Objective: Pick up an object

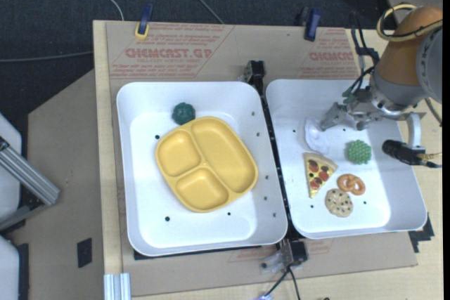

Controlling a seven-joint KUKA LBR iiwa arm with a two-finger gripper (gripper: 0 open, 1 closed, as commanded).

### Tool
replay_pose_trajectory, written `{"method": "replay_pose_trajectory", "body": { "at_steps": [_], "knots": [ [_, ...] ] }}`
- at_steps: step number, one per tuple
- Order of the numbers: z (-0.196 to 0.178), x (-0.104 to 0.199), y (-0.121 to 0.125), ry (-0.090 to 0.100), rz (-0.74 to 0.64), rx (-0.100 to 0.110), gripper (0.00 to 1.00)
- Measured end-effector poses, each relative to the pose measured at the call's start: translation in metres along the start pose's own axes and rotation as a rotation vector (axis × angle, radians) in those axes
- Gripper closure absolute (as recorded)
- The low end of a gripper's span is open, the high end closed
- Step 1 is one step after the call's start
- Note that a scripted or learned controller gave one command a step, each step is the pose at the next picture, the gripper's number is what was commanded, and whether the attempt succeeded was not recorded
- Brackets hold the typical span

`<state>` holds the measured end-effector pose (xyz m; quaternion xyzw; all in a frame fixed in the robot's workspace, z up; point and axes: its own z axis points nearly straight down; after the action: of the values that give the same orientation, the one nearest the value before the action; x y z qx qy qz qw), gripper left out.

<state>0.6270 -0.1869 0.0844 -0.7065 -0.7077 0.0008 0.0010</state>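
My gripper [339, 119] hangs over the back part of the right bin [401, 218], reaching in from the right. Just left of and below it lies a pale, whitish object [316, 137] on the bin floor. A light green knobbly ball [358, 152] sits close in front of the gripper. A toy pizza slice [318, 173], a pretzel [351, 184] and a chocolate-chip cookie [339, 203] lie nearer the front of the same bin. Nothing can be seen held.
The left bin [140, 221] holds a yellow divided plate [205, 164] and a small dark green object [183, 112] behind it. A black clamp [254, 72] sits at the back between the bins. Blue clips hold the cardboard's far edge.
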Motion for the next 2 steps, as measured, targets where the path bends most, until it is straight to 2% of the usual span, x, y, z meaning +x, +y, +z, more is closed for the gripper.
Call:
{"method": "replay_pose_trajectory", "body": {
  "at_steps": [1,2],
  "knots": [
    [-0.012,0.0,0.001,-0.002,0.0,-0.004,1.0],
    [-0.076,-0.003,0.0,-0.003,0.002,-0.011,1.0]
  ]
}}
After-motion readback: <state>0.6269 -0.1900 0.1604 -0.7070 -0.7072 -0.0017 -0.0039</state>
